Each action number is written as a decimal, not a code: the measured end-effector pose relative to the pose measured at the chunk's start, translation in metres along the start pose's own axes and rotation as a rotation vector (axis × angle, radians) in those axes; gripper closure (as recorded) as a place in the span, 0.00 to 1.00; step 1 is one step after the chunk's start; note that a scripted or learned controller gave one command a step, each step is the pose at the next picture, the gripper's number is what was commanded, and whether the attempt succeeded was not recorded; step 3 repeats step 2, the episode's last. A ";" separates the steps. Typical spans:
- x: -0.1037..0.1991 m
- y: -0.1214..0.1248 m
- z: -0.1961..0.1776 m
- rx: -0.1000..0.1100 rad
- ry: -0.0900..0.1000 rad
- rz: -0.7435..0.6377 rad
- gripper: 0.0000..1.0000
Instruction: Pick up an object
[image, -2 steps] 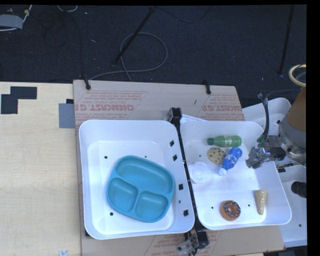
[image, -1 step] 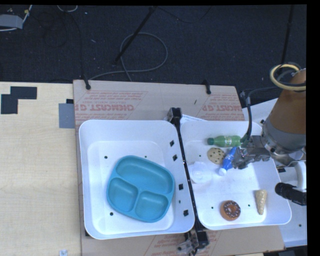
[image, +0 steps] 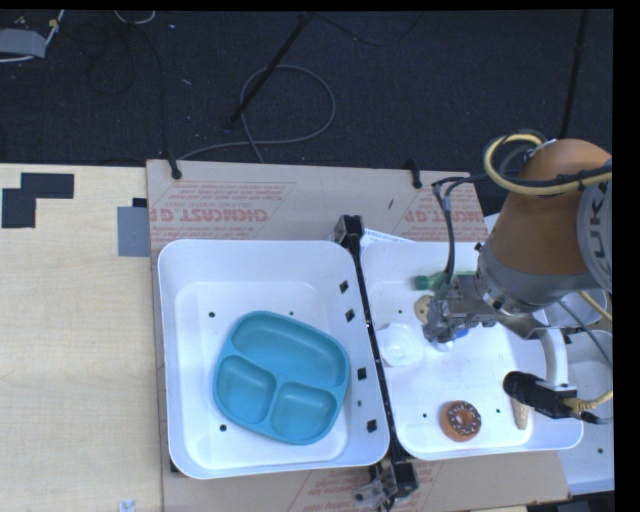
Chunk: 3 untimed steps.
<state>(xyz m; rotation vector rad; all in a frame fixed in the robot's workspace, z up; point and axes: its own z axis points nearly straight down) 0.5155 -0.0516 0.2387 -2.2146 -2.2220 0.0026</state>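
Just left of my gripper (image: 438, 328), on the floor of the right bin (image: 490, 448), lies a pale clear thing (image: 399, 350), my nearest pick. Jaws apart or together? Can't tell from this angle. To do it well, I'd say: slide over until I'm centred above it, drop straight, squeeze only once I straddle it (it looks flimsy and slippery). A green thing (image: 432, 283) sits behind me, a donut (image: 461, 420) well in front. Blue plate (image: 280, 375) rests in the left bin (image: 190, 300).
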 end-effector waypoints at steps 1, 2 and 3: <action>0.061 -0.001 0.010 0.001 0.000 -0.001 1.00; 0.114 -0.006 0.002 -0.002 -0.001 -0.001 1.00; 0.114 -0.006 0.002 -0.002 -0.001 -0.001 1.00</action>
